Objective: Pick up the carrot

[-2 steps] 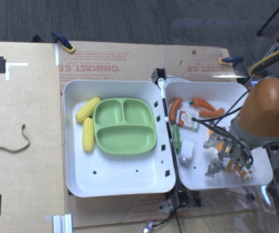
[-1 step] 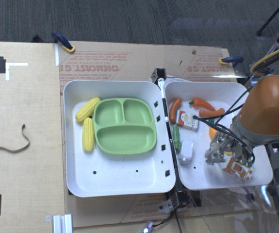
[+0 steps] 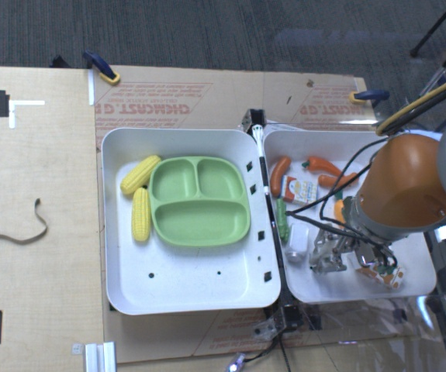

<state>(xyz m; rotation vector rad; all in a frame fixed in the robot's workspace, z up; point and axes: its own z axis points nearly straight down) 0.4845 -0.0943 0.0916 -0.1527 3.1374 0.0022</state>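
The carrot (image 3: 323, 165), orange with a small green tip, lies at the back of the right bin (image 3: 300, 285). A second orange piece (image 3: 336, 181) lies just in front of it, partly crossed by a black cable. My gripper (image 3: 330, 257) is low in the front half of the same bin, well in front of the carrot and apart from it. The arm's orange band (image 3: 405, 184) hangs over the bin's right side and hides what lies beneath it.
Beside the carrot are a red sausage (image 3: 279, 175), a small printed packet (image 3: 299, 188) and a green vegetable (image 3: 282, 223) along the bin's left wall. A colourful item (image 3: 382, 274) lies right of the gripper. The left bin (image 3: 199, 285) holds a green divided plate (image 3: 199, 227) and two corn cobs (image 3: 140, 214).
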